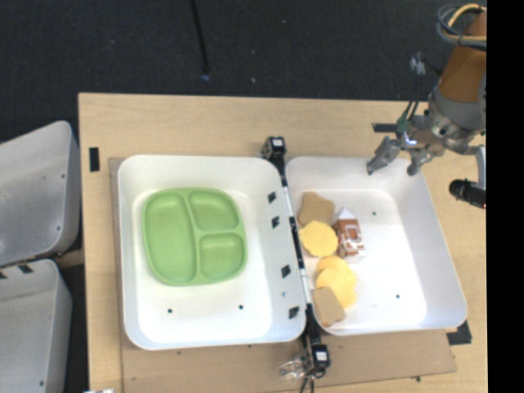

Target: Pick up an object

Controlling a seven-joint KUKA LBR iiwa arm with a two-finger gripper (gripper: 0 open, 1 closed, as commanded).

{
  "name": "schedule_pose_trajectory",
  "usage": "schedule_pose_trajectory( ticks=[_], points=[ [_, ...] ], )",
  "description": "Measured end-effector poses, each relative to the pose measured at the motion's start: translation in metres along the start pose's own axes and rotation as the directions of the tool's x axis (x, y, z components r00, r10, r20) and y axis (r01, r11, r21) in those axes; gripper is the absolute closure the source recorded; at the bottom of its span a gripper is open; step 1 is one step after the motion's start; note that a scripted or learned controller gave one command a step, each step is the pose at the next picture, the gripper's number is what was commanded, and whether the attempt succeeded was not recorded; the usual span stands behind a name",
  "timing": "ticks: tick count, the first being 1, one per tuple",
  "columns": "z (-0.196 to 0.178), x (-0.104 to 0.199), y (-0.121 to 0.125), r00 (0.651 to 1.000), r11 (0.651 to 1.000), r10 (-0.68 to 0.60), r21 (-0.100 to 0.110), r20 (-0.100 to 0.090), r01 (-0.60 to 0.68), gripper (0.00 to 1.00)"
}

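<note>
My gripper [398, 160] hangs open over the far edge of the right bin [417, 301], its two grey fingers spread with nothing between them. Along that bin's left side lies a cluster of food pieces: a tan cracker [316, 209], a round yellow piece [318, 239], a small brown and white packet [350, 237], another yellow round [337, 282] and a tan piece [329, 307]. The gripper stands well apart from them, up and to the right.
The left bin [139, 318] holds a green divided plate [195, 236]. A black-clipped divider [290, 244] runs between the bins. The wooden bench [98, 129] surrounds both, and grey panels [33, 195] stand at the far left.
</note>
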State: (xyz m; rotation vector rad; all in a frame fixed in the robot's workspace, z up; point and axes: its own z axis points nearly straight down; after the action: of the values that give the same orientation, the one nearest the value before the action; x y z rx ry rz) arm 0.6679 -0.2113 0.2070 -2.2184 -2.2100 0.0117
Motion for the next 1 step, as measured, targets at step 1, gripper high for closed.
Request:
schedule_pose_trajectory(
  ticks=[1],
  points=[
    [-0.0102,0.0007,0.0030,1.000,1.000,-0.003,-0.015,0.004,0.003,0.00]
  ],
)
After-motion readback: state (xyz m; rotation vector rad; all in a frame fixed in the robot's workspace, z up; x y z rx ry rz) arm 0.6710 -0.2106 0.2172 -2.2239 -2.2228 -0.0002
